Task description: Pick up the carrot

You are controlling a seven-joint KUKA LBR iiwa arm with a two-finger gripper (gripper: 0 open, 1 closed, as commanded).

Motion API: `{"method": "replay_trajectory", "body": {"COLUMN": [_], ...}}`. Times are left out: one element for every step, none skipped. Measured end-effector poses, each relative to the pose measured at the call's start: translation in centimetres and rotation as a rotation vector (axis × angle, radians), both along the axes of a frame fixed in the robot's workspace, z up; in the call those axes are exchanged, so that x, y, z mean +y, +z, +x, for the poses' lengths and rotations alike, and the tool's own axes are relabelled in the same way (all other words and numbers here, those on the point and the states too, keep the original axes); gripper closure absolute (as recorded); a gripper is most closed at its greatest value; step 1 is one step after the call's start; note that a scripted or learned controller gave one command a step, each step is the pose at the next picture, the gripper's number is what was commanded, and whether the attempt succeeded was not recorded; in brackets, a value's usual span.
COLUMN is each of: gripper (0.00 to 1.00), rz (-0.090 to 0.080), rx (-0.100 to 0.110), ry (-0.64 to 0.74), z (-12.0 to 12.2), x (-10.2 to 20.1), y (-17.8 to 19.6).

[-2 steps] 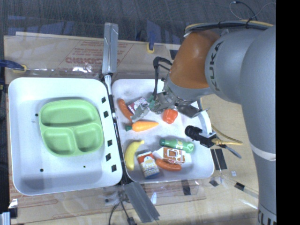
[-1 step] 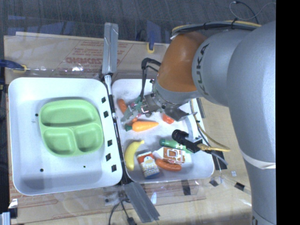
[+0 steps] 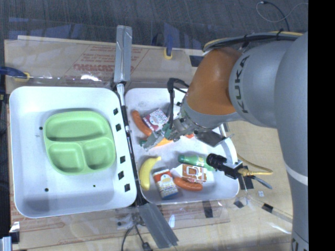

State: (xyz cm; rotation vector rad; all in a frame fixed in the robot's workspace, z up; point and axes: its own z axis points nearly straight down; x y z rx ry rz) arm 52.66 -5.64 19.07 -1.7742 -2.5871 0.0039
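Observation:
The carrot [image 3: 158, 139] is a small orange piece with a bit of green at its left end, lying in the right bin [image 3: 148, 97] a little left of centre. My gripper [image 3: 172, 130] is down in that bin directly over the carrot's right end, touching or almost touching it. The gripper's body and the orange-banded wrist [image 3: 212, 85] hide the carrot's right part.
Around the carrot lie a red sausage [image 3: 140, 121], a red-and-white packet [image 3: 157, 118], a banana [image 3: 146, 170], a small carton [image 3: 166, 184], an orange-and-white box [image 3: 194, 172], a second sausage [image 3: 187, 184] and a green tube [image 3: 196, 161]. The left bin [image 3: 26, 182] holds a green divided plate [image 3: 79, 140].

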Motion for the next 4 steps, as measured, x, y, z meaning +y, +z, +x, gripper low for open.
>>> {"method": "replay_trajectory", "body": {"gripper": [0.00,0.00,1.00,1.00], "rz": [0.001,-0.001,-0.001,0.001], "rx": [0.000,-0.005,-0.005,-0.002], "ry": [0.152,0.029,0.034,0.175], "z": [3.0,6.2,6.3,6.2], "x": [-4.1,-5.3,-5.2,-6.2], "y": [-7.2,-9.9,-8.9,-9.8]}}
